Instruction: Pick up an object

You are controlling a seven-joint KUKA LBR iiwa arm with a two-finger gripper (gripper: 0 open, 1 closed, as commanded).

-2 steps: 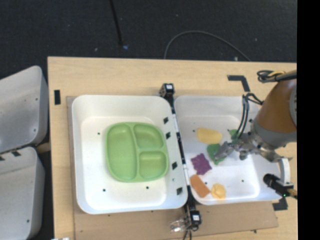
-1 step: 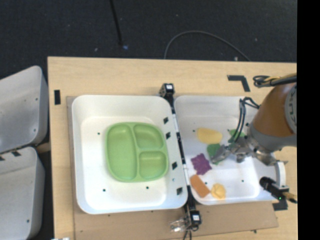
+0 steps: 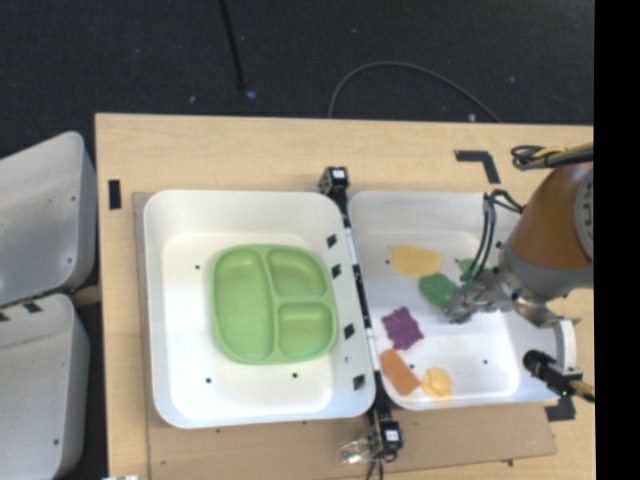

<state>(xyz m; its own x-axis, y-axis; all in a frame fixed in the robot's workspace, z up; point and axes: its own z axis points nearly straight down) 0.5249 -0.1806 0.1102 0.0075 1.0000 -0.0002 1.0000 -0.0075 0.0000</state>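
**Pincer low in right bin, at the green piece**

Right bin point(image 3: 400, 213): five loose objects counted, possibly a sixth.
- One dark green piece point(image 3: 436, 289), mid-bin, just left of the pincer point(image 3: 462, 306). The pincer tip looks to be at its right edge; contact not certain.
- One yellow flat piece point(image 3: 415, 260), just above the green one, close to or touching it.
- One purple piece point(image 3: 401, 326), below and left of the green one, apart from it.
- One orange piece point(image 3: 399, 372), near the front-left corner, against the bin wall.
- One small yellow-orange piece point(image 3: 436, 382), just right of the orange one.
- A sliver of brighter green point(image 3: 467, 266) shows beside the arm's cables; too small to tell whether it is a separate object.

Pincer: dark and blurred against the wrist hardware. Cannot tell whether it stands wide or narrow, nor whether anything sits in it.

Arm point(image 3: 555, 233): one, orange band visible, cut off at the right; it hides the bin's right side.

Left bin point(image 3: 160, 298): one light green tray point(image 3: 272, 302) with three compartments, lying flat, centred.

Bench point(image 3: 250, 148): pale wood, both bins side by side, touching along the middle.
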